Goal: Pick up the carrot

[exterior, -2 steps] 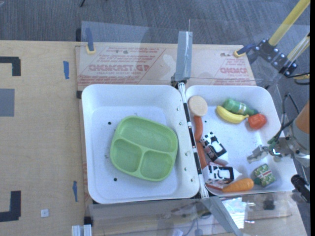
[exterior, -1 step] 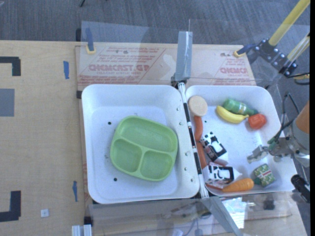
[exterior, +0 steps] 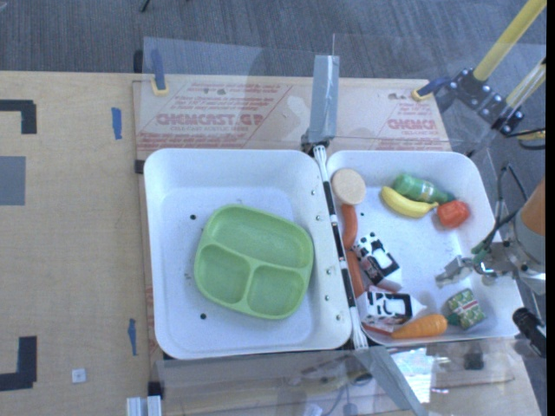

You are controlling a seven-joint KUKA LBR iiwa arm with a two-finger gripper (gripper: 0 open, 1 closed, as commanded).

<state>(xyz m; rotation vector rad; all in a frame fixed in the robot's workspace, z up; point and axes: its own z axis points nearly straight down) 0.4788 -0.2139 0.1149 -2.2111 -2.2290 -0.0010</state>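
Note:
The carrot is a short orange tapered piece lying against the front wall of the right bin, its thin end over a black-and-white toy. My gripper hangs over the right side of that bin, above and to the right of the carrot and apart from it. Its fingers look open and hold nothing. The grey arm comes in from the right edge.
The right bin also holds a green can beside the carrot, a long orange-red stick along its left wall, a beige disc, a banana, a green bottle and a red-orange fruit. A green divided plate lies in the left bin.

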